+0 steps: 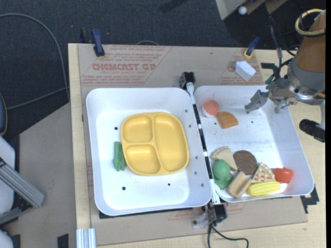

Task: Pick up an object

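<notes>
Hovering over the right bin (pixel 289 138), the pincer (pixel 264 101) is hanging with its fingers apart, gripping nothing.

Toy foods are lying in that bin (an orange wedge (pixel 226 120) and pink ball (pixel 210 108) nearest the pincer, others crowding the near corner), while a yellow divided plate (pixel 154 142) is sitting in the left bin (pixel 103 180).

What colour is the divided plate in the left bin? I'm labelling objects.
Yellow. The divided plate shows plainly in the camera view.
</notes>
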Controlling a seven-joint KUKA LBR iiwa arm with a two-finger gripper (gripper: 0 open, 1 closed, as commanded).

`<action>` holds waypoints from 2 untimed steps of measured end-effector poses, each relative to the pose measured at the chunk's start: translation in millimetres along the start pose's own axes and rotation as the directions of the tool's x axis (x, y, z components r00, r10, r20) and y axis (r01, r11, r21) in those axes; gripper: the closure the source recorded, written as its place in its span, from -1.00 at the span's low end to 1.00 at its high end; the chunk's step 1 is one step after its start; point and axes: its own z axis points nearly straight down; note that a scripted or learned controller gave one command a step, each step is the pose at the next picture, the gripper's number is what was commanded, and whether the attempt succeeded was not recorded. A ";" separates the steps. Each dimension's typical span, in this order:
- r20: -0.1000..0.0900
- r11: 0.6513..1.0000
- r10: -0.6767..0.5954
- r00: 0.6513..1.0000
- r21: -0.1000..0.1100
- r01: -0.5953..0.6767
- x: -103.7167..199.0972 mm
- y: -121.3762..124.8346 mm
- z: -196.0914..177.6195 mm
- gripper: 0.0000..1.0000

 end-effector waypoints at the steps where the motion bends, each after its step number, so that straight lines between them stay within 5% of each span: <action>1: -0.001 1.000 0.000 1.000 0.001 0.001 50.4 10.0 103.5 -1.00; 2: 0.000 1.000 -0.001 1.000 0.018 0.001 63.2 39.8 111.1 -1.00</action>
